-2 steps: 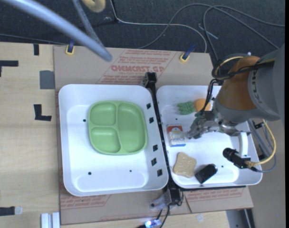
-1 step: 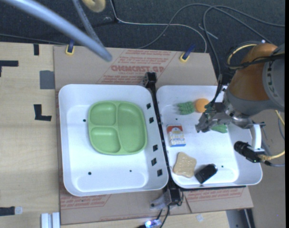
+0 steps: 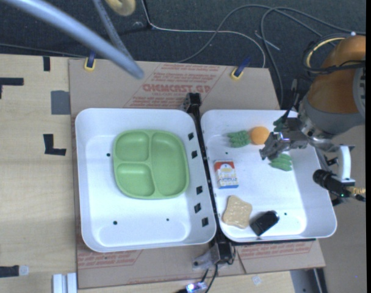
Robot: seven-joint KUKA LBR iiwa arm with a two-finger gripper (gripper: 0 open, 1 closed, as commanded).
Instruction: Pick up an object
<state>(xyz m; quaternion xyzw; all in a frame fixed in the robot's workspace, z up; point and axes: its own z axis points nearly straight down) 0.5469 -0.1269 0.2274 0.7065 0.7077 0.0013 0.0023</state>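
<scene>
In the right bin [image 3: 313, 224] lie several small objects. An orange ball [image 3: 258, 135] rests beside a green leafy piece [image 3: 238, 139] near the far wall. A second green piece [image 3: 283, 162] lies right of them. My gripper [image 3: 274, 146] hovers over the bin's far right part, between the orange ball and the second green piece and just above that piece. A small red and white box [image 3: 226, 173] sits mid-bin. A tan cracker-like slab [image 3: 237, 212] and a black object [image 3: 264, 222] lie near the front wall.
The left bin [image 3: 91, 182] holds a green divided plate [image 3: 151, 163]. A black clip strip [image 3: 199, 163] runs between the two bins. Cables [image 3: 246, 23] trail across the dark surface behind the bench. The arm's orange band [image 3: 332, 78] sits at the right.
</scene>
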